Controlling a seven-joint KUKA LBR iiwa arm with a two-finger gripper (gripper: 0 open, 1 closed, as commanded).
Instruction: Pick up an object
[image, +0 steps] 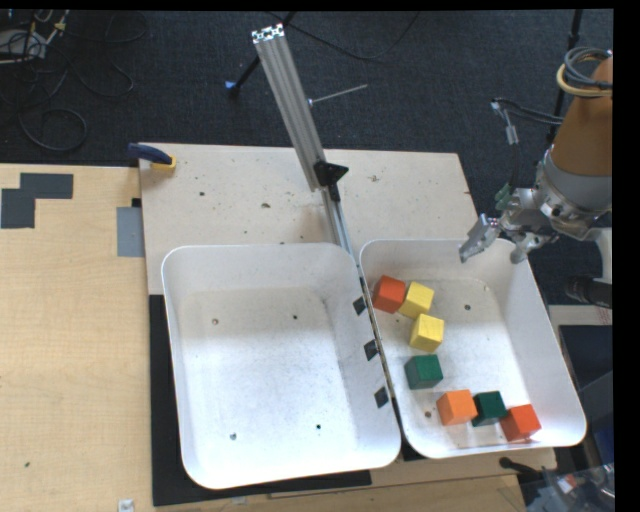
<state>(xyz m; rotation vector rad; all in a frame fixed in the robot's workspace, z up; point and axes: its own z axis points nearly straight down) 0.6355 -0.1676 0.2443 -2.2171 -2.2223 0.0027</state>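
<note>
Jaws spread open above smooth cubes.

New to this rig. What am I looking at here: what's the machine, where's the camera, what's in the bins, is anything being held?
One camera, fixed above the bench, looks down at a slant. The grey robot arm with an orange band reaches in from the right; its two-finger gripper hovers over the far rim of the right white bin, with nothing between its fingers. That bin holds seven small cubes: an orange cube and two yellow cubes near the top, a green cube midway, and an orange cube, a dark green cube and a red-orange cube near the front. The left white bin sits beside it. A slanted metal rail rises behind the bins.
</note>
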